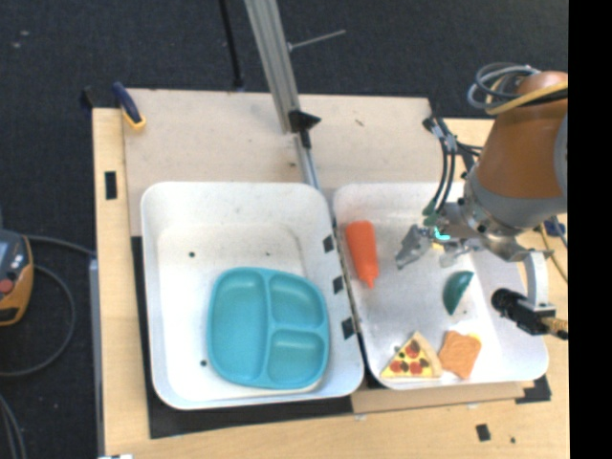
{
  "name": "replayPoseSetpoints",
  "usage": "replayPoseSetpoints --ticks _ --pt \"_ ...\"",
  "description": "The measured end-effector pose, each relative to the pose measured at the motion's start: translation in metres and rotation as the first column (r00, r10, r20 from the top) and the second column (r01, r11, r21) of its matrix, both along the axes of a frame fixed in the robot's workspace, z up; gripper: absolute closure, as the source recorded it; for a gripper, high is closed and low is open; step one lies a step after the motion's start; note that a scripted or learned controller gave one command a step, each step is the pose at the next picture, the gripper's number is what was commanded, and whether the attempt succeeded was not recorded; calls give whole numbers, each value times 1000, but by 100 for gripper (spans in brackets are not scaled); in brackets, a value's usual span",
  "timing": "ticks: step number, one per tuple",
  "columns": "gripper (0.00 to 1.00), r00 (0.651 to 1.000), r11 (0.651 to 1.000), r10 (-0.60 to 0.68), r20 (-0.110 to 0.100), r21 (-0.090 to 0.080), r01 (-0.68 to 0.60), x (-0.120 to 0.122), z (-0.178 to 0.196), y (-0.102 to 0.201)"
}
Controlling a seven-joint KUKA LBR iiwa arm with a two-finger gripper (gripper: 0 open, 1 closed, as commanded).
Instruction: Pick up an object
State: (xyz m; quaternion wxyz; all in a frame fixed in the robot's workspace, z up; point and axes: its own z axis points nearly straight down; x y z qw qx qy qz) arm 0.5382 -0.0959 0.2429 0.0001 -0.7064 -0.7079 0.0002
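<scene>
In the right bin (382, 204) lie an orange carrot-shaped piece (361, 251) near the left wall, a small dark teal piece (458, 291), a toy pizza slice (412, 359) and an orange cracker-like square (460, 353) at the front. My gripper (414, 250) hovers over the bin's middle, between the carrot piece and the teal piece, tilted toward the left. It looks open, with nothing between its fingers. The carrot piece lies a short way to its left.
The left bin (172, 218) holds a turquoise divided plate (269, 327). A metal post (277, 65) slants up from the bench behind the bins. The arm's orange band (526, 132) hangs over the right bin's far right corner, with cables beside it.
</scene>
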Motion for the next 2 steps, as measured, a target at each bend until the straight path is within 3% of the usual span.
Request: replayPoseSetpoints --ticks 1,2 --pt "0 1000 1000 0 2 0 0 1 1 0" --pt "0 1000 1000 -2 -3 0 2 2 -62 -2"
